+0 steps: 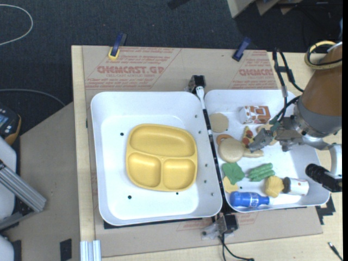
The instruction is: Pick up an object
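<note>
Gripper [265, 137] low in right bin [304, 105] among toy food, finger spread unreadable, likely lined up on the small red piece [248, 135] beside the tan round [230, 149]; yellow tray [161, 157] fills left bin.

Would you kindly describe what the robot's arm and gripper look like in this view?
The arm is a thick, rounded grey body with a broad orange band above the wrist. Black cables run along its side toward the wrist. The gripper is a compact dark grey and black assembly with small dark fingers. A black cylindrical piece juts from pale grey hardware on the wrist's near side. No readable markings are visible.
</note>
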You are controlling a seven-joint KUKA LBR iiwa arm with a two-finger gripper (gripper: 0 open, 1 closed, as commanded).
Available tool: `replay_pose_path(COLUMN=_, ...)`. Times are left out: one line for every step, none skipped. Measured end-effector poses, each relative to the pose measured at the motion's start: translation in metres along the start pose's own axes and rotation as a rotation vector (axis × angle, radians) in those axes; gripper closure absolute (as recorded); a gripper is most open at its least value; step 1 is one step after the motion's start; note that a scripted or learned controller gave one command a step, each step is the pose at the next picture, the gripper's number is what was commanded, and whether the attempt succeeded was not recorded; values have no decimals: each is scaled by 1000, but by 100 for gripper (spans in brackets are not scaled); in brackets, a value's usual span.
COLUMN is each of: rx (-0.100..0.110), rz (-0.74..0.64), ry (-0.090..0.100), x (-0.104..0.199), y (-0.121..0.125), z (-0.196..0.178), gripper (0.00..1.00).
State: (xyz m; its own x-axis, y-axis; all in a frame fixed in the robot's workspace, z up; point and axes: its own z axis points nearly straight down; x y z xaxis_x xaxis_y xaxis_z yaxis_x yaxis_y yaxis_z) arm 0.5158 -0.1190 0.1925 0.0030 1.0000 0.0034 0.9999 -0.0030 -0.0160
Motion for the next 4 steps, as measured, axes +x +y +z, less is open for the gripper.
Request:
replay_pose_path(rx=-14, rz=-3, ry=-2, x=0, y=3, z=-7, gripper=0)
replay_pose_path(rx=-8, rz=-2, ry=-1, x=-5, y=1, z=56, gripper=0)
replay_pose_path(rx=-13, rz=-2, ry=-2, x=-5, y=2, z=108, gripper=0)
replay_pose_path(rx=-18, rz=-1, ry=-4, x=-5, y=3, z=95, gripper=100)
